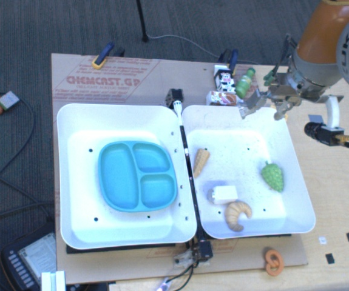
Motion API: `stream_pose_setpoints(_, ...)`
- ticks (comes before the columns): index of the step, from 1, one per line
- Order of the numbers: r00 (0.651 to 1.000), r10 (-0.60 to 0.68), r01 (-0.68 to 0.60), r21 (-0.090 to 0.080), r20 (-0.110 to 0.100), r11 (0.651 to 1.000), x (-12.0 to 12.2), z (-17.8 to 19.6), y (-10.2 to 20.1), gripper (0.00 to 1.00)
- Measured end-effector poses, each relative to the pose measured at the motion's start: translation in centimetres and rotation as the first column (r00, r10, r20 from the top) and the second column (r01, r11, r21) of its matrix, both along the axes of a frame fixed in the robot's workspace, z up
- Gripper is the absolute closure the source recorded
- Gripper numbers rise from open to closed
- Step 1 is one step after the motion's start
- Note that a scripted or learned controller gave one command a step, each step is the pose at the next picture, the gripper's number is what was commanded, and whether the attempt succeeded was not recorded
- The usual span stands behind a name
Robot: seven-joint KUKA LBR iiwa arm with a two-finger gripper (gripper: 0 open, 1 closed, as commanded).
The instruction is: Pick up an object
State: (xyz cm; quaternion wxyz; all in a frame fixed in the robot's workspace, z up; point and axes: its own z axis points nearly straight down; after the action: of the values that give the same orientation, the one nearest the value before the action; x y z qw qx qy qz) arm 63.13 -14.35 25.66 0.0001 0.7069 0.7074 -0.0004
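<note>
Right bin (295,162), near edge: croissant (238,214), white block (225,193); farther in, green grapes (272,176), cone (201,161). Hand (263,107) hovers over far rim, fingers spread, empty. Approach step; next move likely descent onto chosen item.

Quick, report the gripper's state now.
Gripper: open, holding nothing, above the right bin's far edge.

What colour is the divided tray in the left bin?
Light blue. The divided tray shows plainly in the camera view, lying in the white left bin.
</note>
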Motion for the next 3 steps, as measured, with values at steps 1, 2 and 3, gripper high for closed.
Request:
stream_pose_setpoints(1,1.0,0.0,0.0,0.002,-0.005,1.0,0.4,-12.5,1.5,0.0)
stream_pose_setpoints(2,1.0,-0.001,0.001,-0.001,0.005,1.0,-4.1,-16.8,3.5,0.0)
stream_pose_setpoints(3,1.0,-0.002,0.002,-0.002,0.001,1.0,-5.5,-11.1,-2.6,0.0)
